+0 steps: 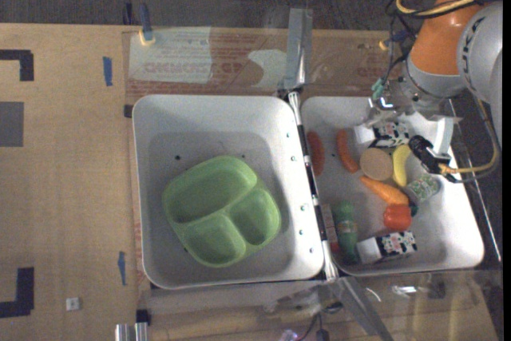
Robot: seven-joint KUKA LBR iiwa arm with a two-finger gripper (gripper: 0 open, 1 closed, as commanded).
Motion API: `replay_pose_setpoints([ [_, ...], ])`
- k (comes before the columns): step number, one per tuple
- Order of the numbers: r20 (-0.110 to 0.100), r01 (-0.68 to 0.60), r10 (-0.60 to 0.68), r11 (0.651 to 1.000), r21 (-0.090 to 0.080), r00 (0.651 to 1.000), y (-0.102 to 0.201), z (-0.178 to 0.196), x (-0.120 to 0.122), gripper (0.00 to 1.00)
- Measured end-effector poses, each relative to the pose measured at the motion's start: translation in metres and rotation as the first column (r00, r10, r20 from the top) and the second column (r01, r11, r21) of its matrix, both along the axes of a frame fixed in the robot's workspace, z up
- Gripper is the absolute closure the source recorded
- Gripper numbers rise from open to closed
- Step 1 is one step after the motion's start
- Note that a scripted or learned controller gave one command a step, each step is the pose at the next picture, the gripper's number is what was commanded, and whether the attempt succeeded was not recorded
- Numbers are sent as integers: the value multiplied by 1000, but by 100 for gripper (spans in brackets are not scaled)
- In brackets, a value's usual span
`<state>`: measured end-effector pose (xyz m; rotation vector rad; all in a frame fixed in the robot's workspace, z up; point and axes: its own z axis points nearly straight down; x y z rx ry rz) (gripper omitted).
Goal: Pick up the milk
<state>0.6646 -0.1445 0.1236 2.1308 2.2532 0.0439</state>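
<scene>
Two cow-patterned milk cartons are in the right bin point(467, 247). One milk carton point(389, 245) lies on its side near the bin's front wall. The other milk carton point(389, 136) sits at the back of the bin, directly under my gripper point(405, 126) and partly covered by it. The grey arm with its orange band point(447, 32) reaches down from the upper right over the back right corner of that bin.
The right bin also holds two reddish sausages point(316, 152), a tan round bun point(375, 164), a banana point(399, 165), a carrot point(384, 190), a red pepper point(397, 216), a green bottle point(346, 221) and a pale green packet point(422, 188). A green divided plate point(221, 210) lies in the left bin point(160, 132).
</scene>
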Motion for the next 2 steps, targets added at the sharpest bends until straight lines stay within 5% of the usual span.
replay_pose_setpoints([
  [1,-49,-87,87,996,7,995,16,72,-37,100],
  [2,-51,-175,175,985,8,983,74,134,-79,100],
])
